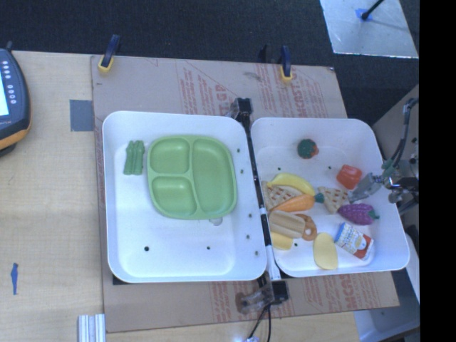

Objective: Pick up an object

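— Looking down from above, where's the gripper [372, 184]?
— At the right bin's [285, 130] right side, just above the purple grapes [358, 213] and beside the red piece [348, 176]. Whether its fingers are open or closed, I cannot tell.
— And the left bin [178, 262]?
— A green divided plate [192, 176], with a green bean bundle [133, 157] beside it.

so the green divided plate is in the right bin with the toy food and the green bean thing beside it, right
Not quite. The green divided plate sits in the left bin, with the green bean piece beside it, as the camera view shows. The toy food, such as the carrot and the grapes, lies in the right bin.
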Robot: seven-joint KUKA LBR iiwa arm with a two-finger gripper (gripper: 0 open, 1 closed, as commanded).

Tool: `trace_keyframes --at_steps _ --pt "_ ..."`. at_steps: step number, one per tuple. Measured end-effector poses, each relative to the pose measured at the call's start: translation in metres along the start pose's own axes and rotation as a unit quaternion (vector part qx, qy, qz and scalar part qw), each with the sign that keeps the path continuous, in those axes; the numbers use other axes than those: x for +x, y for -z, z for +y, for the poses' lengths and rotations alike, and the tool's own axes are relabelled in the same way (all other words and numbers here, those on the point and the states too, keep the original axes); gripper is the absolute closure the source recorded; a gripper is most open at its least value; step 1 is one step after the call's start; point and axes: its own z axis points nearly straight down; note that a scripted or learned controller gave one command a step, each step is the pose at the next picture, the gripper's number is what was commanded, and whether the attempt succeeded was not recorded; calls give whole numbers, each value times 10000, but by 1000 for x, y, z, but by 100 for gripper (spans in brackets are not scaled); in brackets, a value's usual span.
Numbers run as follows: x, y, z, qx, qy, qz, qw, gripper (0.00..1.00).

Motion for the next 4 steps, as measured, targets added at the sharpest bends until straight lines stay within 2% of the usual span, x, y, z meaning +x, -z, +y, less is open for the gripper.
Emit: trace_keyframes --at_steps 1,2,3,4 --pt "25 -138 40 26 23 8 10000 0" --pt "-20 -112 143 -64 16 -27 10000 0" --pt "37 -131 165 -16 24 -4 10000 0" --pt "34 -119 165 -13 24 -14 10000 100"
